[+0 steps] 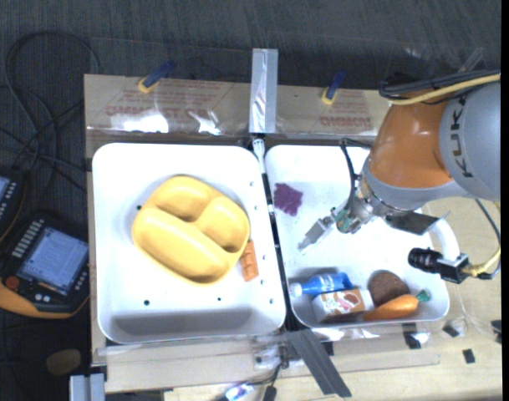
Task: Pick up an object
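Observation:
My gripper (308, 238) hangs over the middle of the right bin (321, 164), pointing down and to the left from the orange-banded wrist. Nothing shows in it. A purple crumpled object (287, 197) lies just up and left of its tip. Along the bin's front wall lie a small bottle with a blue cap (321, 284), a labelled packet (341, 302), a brown rounded object (388, 286) and an orange carrot-shaped toy (393, 307). These sit below the gripper, apart from it.
The left bin (120, 307) holds a large yellow lumpy object (190, 227) and a small orange piece (249, 261) by the dividing wall. Handheld controllers and cables lie on the floor at the left. The arm's body covers the right bin's upper right part.

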`<state>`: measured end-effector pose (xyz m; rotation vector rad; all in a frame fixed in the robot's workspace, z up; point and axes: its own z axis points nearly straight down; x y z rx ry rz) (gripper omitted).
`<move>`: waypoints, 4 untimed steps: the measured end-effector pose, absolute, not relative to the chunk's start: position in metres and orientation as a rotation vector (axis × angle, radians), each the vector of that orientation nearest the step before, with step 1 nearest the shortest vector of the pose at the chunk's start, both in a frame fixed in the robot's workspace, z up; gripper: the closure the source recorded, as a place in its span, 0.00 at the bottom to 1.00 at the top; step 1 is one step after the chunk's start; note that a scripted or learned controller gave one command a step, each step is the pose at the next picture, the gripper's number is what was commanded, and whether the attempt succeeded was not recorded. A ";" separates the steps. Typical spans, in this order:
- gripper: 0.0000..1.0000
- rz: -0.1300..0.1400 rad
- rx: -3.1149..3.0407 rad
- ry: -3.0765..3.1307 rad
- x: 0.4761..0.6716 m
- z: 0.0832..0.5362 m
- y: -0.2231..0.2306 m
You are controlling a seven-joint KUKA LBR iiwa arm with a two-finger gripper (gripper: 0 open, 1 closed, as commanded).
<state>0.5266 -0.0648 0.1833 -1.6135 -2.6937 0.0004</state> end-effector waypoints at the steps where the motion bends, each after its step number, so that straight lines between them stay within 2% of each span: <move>1: 0.00 0.000 -1.430 -2.796 0.496 0.132 -0.112; 2: 0.00 0.000 -1.429 -2.796 0.496 0.132 -0.112; 3: 0.00 -0.005 -1.820 -2.569 0.588 0.089 -0.114; 4: 0.00 -0.004 -2.029 -2.408 0.621 0.089 -0.111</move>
